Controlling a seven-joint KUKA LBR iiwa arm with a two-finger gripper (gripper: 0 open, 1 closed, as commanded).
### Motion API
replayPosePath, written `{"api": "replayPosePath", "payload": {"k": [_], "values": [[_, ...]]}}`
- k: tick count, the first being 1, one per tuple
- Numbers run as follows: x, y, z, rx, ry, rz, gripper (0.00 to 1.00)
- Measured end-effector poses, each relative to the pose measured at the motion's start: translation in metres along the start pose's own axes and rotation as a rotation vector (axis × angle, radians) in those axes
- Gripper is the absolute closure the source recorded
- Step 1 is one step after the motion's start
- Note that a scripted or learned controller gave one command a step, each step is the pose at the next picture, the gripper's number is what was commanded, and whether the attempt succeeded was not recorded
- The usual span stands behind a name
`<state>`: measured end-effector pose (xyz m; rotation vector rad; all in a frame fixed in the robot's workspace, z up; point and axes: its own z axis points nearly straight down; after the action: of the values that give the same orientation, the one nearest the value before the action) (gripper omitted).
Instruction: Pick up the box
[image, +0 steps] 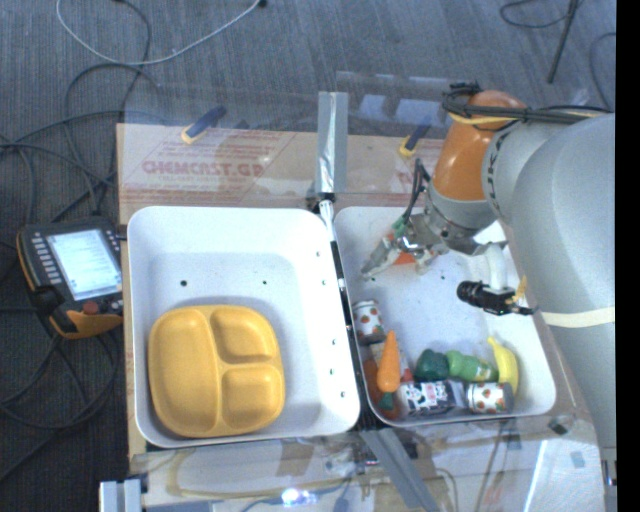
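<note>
**A:** Where was the box when you looked?

**B:** The box (430, 397), patterned black and white, lay on its side along the near wall of the right bin (548, 352). My hand (398, 252) hung over the far end of that bin, well apart from the box. I could not tell whether my hand was open or closed. A speck of orange-red showed close under it, too small for me to make out.

**A:** How did you judge the grasp should go?

**B:** I thought I should travel across the bin, turn my hand so it closed across the box's short width, and come straight down. A slanted approach looked likely to catch the neighbours.

**A:** Was the box crowded?

**B:** Very. A can (488, 397) sat just beside one end and a carrot (388, 358) near the other. Green pieces (435, 363) pressed in from the far side, and a banana (505, 365) lay past them. A small jar (367, 318) stood against the wall between the bins. The near wall left little room on the box's other side.

**A:** And elsewhere?

**B:** The left bin (230, 250) held a yellow tray (215, 370). A handset (75, 265) lay beyond the bench (230, 170). Neither stood in my way.
</note>
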<state>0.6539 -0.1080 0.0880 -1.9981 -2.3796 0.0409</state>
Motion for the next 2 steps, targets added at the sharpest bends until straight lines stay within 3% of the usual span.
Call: {"api": "replayPosePath", "payload": {"k": [1, 2], "values": [[0.016, 0.014, -0.097, -0.043, -0.013, -0.012, 0.00], [-0.009, 0.008, -0.119, -0.041, -0.010, 0.076, 0.00]]}}
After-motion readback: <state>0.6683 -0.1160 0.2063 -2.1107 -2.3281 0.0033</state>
